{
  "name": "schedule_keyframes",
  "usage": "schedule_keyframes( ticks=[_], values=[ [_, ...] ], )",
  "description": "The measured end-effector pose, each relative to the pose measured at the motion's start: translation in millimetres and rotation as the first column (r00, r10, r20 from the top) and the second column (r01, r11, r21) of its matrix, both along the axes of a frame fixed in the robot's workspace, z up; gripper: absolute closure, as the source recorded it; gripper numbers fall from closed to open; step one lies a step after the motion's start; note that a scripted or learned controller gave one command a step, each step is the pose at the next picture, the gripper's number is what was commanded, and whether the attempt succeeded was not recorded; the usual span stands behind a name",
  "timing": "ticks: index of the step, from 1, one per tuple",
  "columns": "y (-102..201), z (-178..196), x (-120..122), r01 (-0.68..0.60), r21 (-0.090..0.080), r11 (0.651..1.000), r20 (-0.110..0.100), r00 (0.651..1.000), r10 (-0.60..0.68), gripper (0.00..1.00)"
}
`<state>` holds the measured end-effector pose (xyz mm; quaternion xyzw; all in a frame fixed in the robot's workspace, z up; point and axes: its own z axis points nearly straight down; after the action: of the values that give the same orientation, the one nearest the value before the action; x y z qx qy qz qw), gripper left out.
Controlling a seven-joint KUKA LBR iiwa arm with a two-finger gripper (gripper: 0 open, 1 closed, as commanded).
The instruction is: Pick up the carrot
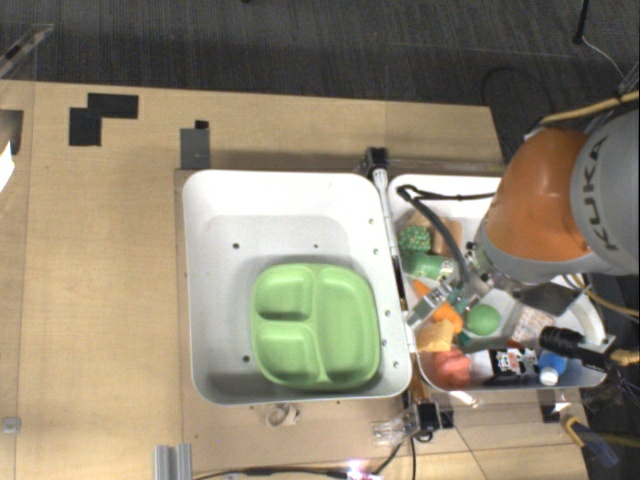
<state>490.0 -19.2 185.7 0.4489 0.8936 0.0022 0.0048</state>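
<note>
Right bin (pixel 500 385): gripper (pixel 445 303) over carrot (pixel 447 318).

The carrot (pixel 443 318) is that orange bit in the right-hand bin, near its left wall, about halfway down. Only a small patch of it shows, so I can't tell which way it's lying. It's jammed in with other stuff, just left of a green ball and above something red.
</note>
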Motion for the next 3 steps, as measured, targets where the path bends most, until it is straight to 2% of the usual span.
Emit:
schedule_keyframes(
  ticks=[3],
  values=[
    [-0.1,-0.1,-0.1,0.000,0.000,1.000,-0.001,1.000,0.000,0.00]
  ],
)
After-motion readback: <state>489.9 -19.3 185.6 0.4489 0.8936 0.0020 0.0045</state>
